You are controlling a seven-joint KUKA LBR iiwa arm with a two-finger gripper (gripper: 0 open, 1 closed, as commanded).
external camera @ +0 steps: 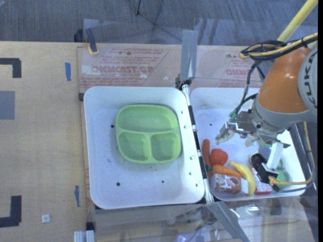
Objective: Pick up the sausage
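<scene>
Reddish-orange slender sausage (206, 151) sits in the right-hand shallow white plastic bin (214, 102), lying lengthwise against that bin's view-left wall, roughly halfway along it.

Other clutter, all placed against the same bin:
- round red toy tomato (218, 157): just inside the left wall, touching the sausage's side
- orange tapered carrot (225, 171): next toward the bin's near edge, just below the tomato
- curved yellow banana (246, 175): mid-bin by the near edge, beside the carrot's tip
- brown lumpy piece (227, 184): near-left corner (can't make out what it is)
- small flat red item (262, 188) and a green bit (281, 175): toward the near-right corner

The grey-and-orange arm's metal claw (225, 133) hangs over the bin's middle, apart from the sausage. Claw wide or narrow: can't tell from this angle.

The second white bin (101, 185) sits flush against the right-hand bin's left wall and holds a light green three-compartment plate (149, 120). Both bins sit on the tan wooden worktop (40, 135).
</scene>
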